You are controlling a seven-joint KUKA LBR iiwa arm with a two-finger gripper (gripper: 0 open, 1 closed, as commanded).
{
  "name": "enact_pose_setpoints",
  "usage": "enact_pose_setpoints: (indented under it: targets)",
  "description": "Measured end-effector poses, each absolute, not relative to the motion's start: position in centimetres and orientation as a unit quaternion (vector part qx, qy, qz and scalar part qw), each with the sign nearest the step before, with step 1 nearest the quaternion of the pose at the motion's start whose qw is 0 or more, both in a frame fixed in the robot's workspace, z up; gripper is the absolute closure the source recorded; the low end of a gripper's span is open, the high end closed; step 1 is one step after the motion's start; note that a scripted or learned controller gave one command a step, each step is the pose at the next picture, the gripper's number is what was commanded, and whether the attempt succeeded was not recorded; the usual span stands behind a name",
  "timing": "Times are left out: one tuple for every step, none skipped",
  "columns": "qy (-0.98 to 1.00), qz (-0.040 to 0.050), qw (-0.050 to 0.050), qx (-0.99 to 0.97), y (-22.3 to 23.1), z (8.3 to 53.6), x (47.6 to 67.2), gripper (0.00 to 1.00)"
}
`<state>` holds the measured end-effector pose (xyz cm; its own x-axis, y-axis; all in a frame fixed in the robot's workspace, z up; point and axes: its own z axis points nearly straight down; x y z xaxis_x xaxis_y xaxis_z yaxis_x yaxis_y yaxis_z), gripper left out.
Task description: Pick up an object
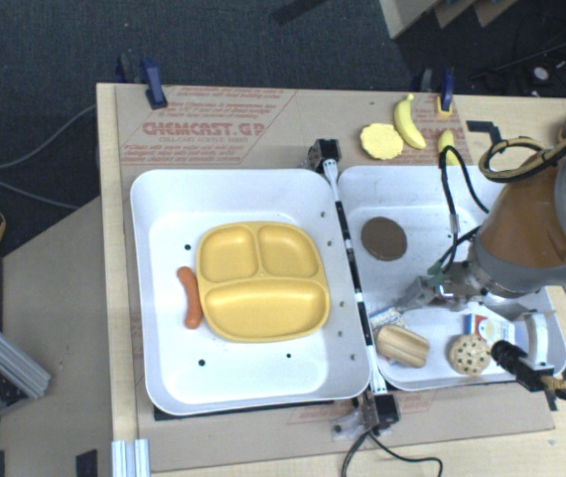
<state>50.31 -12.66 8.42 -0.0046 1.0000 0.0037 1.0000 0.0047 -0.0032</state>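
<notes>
Dark carpet surrounded the desk, with cables trailing across it and a shelf corner cut off at the top edge. On the desk sat two white bins side by side. The arm reached in from the right over the right bin, its grey and orange bulk hiding much of that bin's right half. The claw hung low near the bin's middle; whether it was open or closed could not be told, nor whether it gripped anything. Just below it lay a tan bread-like piece, and below and to its right a cookie. Above and to its left lay a brown disc. A small red, white and blue item beside the cookie was too partly hidden to identify. Well to the claw's left, the left bin held a yellow divided plate with a sausage beside it. Beyond the bins, above the claw, lay a banana and a yellow slice.
</notes>
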Motion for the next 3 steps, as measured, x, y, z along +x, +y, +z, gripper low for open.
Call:
enact_pose_setpoints:
  targets:
    - [-0.707, -0.0003, -0.003, -0.707, -18.2, 8.5, 55.5, 0.0]
    - [-0.708, -0.0003, 0.002, -0.706, -14.0, 8.4, 55.2, 0.0]
    - [-0.706, 0.0007, -0.001, -0.708, -18.3, 8.5, 54.5, 0.0]
